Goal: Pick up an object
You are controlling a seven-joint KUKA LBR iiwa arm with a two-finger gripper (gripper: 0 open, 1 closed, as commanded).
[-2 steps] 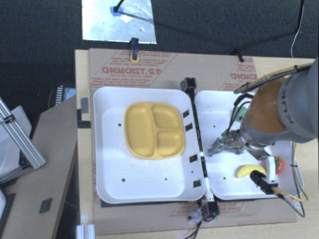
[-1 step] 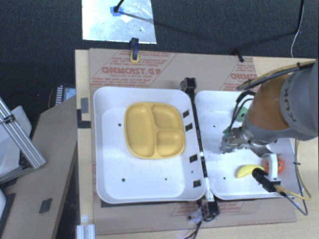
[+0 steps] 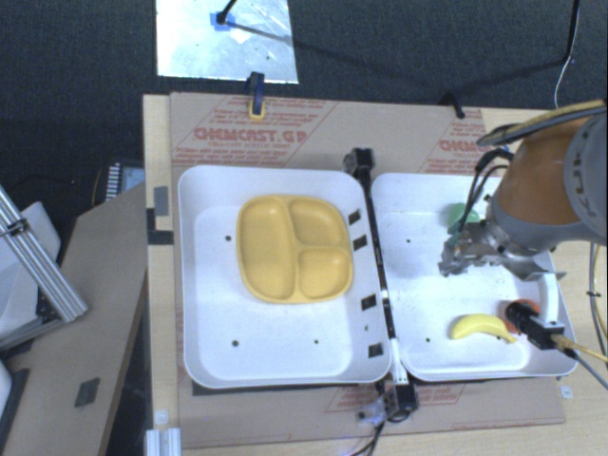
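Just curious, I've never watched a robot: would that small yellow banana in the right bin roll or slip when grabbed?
The small yellow banana looks smooth and evenly coloured, probably a stiff, light plastic toy, so it may slip. Its curved shape lying flat on the right white bin suggests it would pivot rather than roll.

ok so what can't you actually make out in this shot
All in the camera view, in the right bin:
- green thing: mostly behind the arm, so its shape is unclear
- small orange-red thing by the banana: partly covered and too small to name
- bin floor under the claw: hidden by it
- the bin's right rim: covered by the arm
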